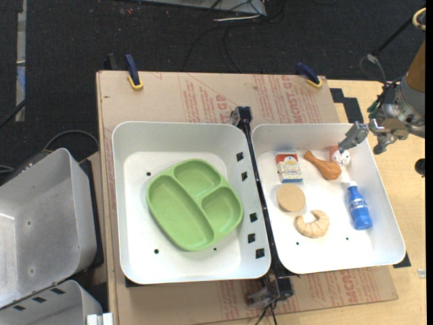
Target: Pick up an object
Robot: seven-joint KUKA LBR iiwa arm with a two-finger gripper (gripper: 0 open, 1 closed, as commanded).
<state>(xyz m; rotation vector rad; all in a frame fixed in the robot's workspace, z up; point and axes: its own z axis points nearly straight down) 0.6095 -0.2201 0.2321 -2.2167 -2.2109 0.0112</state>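
The right bin (385, 246) holds several items: a small red and white box (289, 167), a brown drumstick toy (323, 165), a round tan disc (291, 198), a croissant-shaped toy (312, 223) and a blue bottle (358, 208). A small white die-like piece (342, 158) lies by the drumstick's far end. My gripper (367, 138) hovers over the bin's upper right corner, above and right of the drumstick. Its two grey fingers (352, 137) are spread apart with nothing between them.
The left bin (128, 181) carries a green three-compartment plate (195, 204). A black clip strip runs between the bins (252, 181). Blue and yellow clamps (133, 72) hold the cardboard bench top. A grey tub (40, 229) stands to the left.
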